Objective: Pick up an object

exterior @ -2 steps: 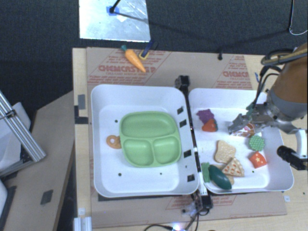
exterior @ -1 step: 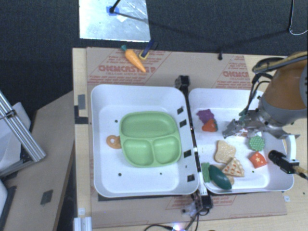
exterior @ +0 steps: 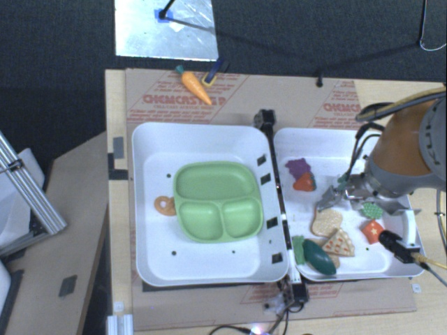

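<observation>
My gripper [exterior: 334, 199] hangs low over the middle of the right bin [exterior: 328, 139], just above a tan bread-shaped piece [exterior: 326, 222]. Nothing shows between its tips. Around it lie purple grapes [exterior: 299, 166], a small red-orange piece [exterior: 304, 183], a pizza slice [exterior: 339, 243], a dark green vegetable [exterior: 320, 259], a light green piece [exterior: 372, 210] and a red-orange piece [exterior: 372, 230]. The grey arm with its orange band [exterior: 408, 145] covers the bin's right side.
The left bin [exterior: 150, 243] holds a green divided plate [exterior: 216, 201] and a small orange ring [exterior: 165, 206]. A toy carrot [exterior: 195, 87] lies on the cardboard behind the bins. A metal sheet [exterior: 164, 19] sits further back.
</observation>
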`<state>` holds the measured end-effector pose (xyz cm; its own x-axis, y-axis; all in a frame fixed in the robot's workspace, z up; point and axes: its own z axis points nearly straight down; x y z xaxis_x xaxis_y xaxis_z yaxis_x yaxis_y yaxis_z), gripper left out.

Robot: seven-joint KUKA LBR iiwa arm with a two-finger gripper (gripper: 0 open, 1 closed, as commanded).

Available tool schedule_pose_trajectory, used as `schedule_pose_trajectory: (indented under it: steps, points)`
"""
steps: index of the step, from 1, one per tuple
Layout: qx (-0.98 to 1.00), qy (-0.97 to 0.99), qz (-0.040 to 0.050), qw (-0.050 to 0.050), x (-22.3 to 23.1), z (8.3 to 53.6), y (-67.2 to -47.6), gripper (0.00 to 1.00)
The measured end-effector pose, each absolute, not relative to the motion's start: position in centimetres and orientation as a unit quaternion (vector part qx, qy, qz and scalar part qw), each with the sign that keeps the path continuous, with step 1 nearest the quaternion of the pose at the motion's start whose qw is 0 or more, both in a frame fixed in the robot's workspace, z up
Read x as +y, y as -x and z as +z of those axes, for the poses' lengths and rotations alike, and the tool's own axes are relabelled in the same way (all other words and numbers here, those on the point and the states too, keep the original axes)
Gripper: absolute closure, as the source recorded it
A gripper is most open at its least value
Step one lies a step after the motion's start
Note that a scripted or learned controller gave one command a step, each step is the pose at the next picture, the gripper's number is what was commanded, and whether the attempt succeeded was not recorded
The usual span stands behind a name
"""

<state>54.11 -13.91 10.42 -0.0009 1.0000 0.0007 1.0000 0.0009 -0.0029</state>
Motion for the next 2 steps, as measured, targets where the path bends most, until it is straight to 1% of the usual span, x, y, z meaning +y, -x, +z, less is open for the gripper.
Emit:
schedule_pose_trajectory:
  steps: [1,2]
  points:
    - [-0.708,0.706,0.0001,0.0,-13.9,8.4,-54.2,0.0]
    - [-0.708,0.707,-0.0009,-0.001,-13.9,9.5,-54.3,1.0]
